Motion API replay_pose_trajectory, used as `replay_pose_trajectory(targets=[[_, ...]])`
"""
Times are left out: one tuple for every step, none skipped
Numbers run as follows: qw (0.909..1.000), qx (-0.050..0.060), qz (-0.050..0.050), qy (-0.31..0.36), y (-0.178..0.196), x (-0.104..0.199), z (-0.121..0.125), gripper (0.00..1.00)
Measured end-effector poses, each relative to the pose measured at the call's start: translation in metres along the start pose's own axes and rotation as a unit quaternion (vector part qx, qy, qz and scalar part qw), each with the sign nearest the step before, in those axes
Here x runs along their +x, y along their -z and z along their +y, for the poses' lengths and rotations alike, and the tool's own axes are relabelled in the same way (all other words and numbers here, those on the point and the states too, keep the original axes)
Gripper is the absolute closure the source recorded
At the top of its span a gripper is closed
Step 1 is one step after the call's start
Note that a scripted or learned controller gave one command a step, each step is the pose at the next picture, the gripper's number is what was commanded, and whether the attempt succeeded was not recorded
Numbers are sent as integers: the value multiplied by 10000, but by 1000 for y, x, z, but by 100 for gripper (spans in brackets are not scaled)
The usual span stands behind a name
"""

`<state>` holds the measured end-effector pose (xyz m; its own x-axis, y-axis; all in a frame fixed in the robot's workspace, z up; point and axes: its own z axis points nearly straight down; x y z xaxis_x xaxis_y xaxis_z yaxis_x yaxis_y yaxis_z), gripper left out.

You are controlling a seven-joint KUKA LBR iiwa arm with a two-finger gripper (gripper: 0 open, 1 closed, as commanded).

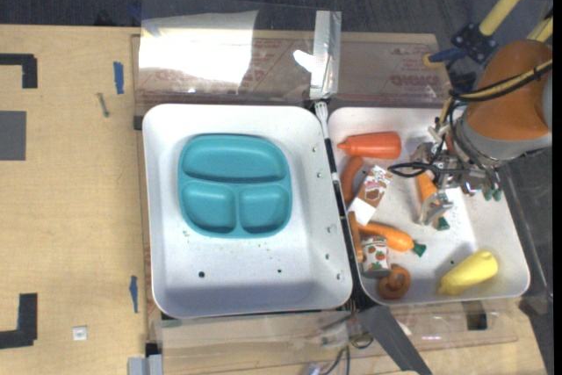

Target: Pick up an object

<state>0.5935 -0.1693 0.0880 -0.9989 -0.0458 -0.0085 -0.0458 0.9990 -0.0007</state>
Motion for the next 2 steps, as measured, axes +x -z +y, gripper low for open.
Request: replay_pose_trajectory(targets=[[9998,27,-57,199,2,4,61,0],[9986,-80,298,438,34,-65,20,0]])
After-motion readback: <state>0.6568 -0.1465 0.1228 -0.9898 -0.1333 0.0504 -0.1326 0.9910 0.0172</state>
